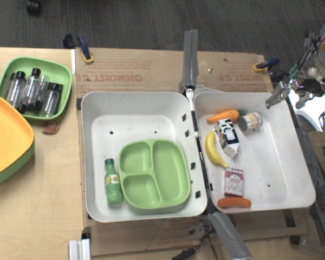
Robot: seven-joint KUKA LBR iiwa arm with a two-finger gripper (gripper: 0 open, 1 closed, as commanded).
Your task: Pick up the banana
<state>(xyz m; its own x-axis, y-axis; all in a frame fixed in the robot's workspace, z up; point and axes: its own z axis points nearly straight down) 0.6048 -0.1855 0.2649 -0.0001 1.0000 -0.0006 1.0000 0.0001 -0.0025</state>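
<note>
The yellow banana (213,149) lies in the right bin (281,161), along its left wall, curving from top to bottom. A black and white packet (227,135) touches its right side. My gripper (291,91) hangs at the bin's far right corner, well up and to the right of the banana, with nothing seen in it. The arm's wrist sits at the view's right edge.
Also in the right bin are a carrot (223,115), a small can (250,121), a pink box (234,182) and an orange sausage-like piece (234,203). The left bin (97,118) holds a green divided plate (154,173) and a green bottle (113,181). A green tray of bottles (35,88) and orange plates (5,140) sit far left.
</note>
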